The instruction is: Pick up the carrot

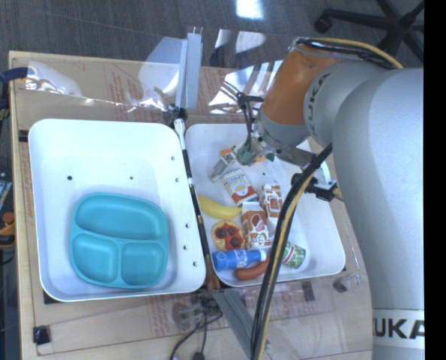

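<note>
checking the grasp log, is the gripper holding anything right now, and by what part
Cannot be told: the gripper sits low in the right bin near the carrot, but whether anything is gripped is unclear.

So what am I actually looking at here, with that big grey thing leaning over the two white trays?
This is one photo, taken from a camera fixed above a workbench and looking down at a slant. The big grey machine with the orange band is a robot arm, reaching in from the right. At its tip is a small two-finger gripper, hanging low over the far end of the right shallow white bin. That bin holds toy groceries: a yellow banana, a blue bottle lying on its side, small printed cartons and a reddish sausage. The left shallow white bin holds a turquoise divided plastic plate. Something small and orange shows at the gripper, but I cannot tell whether it is held.
</note>
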`<state>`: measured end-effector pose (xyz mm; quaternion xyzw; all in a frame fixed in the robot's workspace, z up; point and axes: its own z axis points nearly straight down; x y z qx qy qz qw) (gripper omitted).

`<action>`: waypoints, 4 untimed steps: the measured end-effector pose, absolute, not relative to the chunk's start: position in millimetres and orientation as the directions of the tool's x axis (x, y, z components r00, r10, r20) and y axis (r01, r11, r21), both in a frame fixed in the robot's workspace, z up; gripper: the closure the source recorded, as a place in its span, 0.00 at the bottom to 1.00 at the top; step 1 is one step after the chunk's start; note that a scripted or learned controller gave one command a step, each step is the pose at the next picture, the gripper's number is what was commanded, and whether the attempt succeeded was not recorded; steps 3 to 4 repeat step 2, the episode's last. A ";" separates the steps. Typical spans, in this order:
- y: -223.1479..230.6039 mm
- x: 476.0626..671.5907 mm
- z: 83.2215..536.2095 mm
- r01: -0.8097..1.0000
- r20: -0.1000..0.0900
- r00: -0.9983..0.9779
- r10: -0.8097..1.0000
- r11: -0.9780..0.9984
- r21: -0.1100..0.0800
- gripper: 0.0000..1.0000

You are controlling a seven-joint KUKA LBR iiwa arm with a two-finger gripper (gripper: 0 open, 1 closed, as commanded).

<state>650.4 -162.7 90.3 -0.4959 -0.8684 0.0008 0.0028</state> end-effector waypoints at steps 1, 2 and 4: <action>-162.0 650.9 99.8 0.859 0.004 -0.512 0.859 0.512 -0.005 1.00; -87.4 657.0 191.6 0.986 0.000 -0.166 0.986 0.166 -0.001 1.00; -87.4 657.0 191.6 0.986 0.000 -0.166 0.986 0.166 -0.001 1.00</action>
